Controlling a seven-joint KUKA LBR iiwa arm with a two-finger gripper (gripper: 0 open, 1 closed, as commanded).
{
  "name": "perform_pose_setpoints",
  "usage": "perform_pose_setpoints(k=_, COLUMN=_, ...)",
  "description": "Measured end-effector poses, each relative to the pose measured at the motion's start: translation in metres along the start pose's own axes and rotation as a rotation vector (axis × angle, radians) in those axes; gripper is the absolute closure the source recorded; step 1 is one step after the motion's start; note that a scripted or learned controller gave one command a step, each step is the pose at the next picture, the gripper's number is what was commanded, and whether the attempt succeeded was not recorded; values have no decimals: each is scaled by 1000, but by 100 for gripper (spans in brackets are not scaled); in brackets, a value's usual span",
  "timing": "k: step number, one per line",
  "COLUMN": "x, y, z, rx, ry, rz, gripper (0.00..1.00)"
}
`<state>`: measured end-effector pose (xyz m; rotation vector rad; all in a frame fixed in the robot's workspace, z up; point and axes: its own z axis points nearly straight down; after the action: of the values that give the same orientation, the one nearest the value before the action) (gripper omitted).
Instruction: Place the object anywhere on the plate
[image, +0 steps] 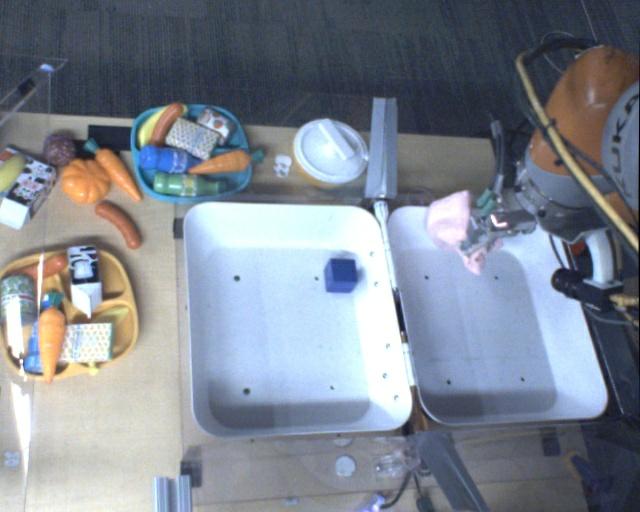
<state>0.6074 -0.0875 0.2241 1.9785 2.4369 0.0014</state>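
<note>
1. Pink cloth-like object (452, 222) hangs at the end effector (484, 232), over the upper-left corner of the right bin (520, 400); it looks soft and bunched, one lobe up near the bin's rim, a smaller tail drooping below the fingers
2. End effector state: appears closed on the pink object, with the material pinched at its right edge. Only a small part seems caught; most of the bulk sits left of the fingers
3. No obvious plate lies in either bin. Candidates on the worktop (150, 330): yellow dish (125, 300) at far left, blue dish (238, 178) at the top, both crowded with toy food; white round lidded bowl (330, 152) beside the blue dish. Target is uncertain from this view
4. Risk, judged: edge grip on a limp thing could slip during travel, dropping it into the left bin (290, 400) near the blue cube (341, 274)
5. Risk: the hanging tail could drag on the metal divider (380, 140) between the bins if carried low
6. Risk: a crowded dish gives little bare surface, so the object may land on toys and slide off onto the worktop
7. Risk: soft material may cling to a finger on release
</note>
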Motion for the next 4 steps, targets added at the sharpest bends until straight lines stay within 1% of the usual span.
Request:
perform_pose_setpoints(k=1, x=53, y=8, z=-6, rx=0, ry=1, rz=-403, gripper=100)
perform_pose_setpoints(k=2, x=102, y=30, z=2, rx=-5, ry=-1, rz=-806, gripper=100)
perform_pose_setpoints(k=3, x=146, y=39, z=3, rx=-6, ry=-1, rz=-1205, gripper=100)
perform_pose_setpoints(k=4, x=200, y=53, z=-9, rx=-7, ry=-1, rz=-1366, gripper=100)
